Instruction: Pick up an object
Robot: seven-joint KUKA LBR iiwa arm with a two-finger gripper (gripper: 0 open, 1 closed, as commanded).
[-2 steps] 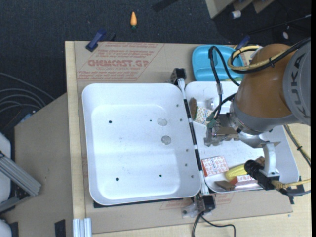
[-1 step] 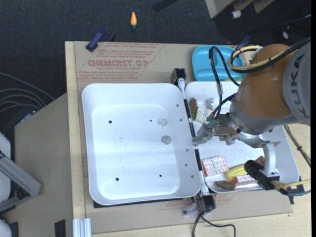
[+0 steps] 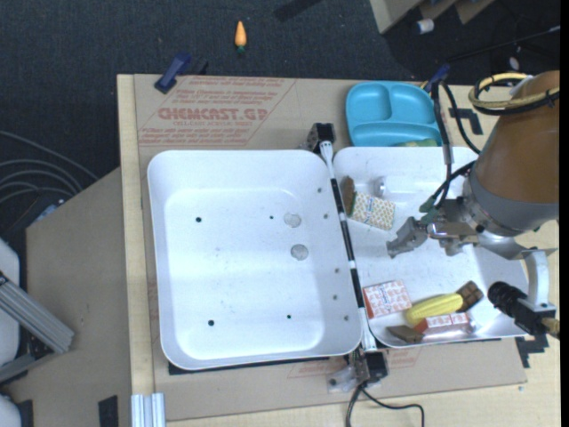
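Note:
My gripper [image 3: 407,238] hangs over the middle of the right bin [image 3: 498,327], on the end of the grey arm with the orange band [image 3: 524,140]. A patterned white packet [image 3: 372,210] lies just to its upper left, beside a small brown item [image 3: 347,190]. Toward the bin's front lie a red-and-white box [image 3: 385,298], a yellow banana-shaped object [image 3: 435,307], a brown piece [image 3: 468,292] and a red-and-white pack [image 3: 444,326]. Nothing shows in the gripper's hold.
The left bin [image 3: 178,238] holds two small grey discs [image 3: 296,236]. A blue divided tray [image 3: 393,114] sits behind the right bin. Cables run past the arm at the right. A black clip [image 3: 319,135] marks where the two bins meet.

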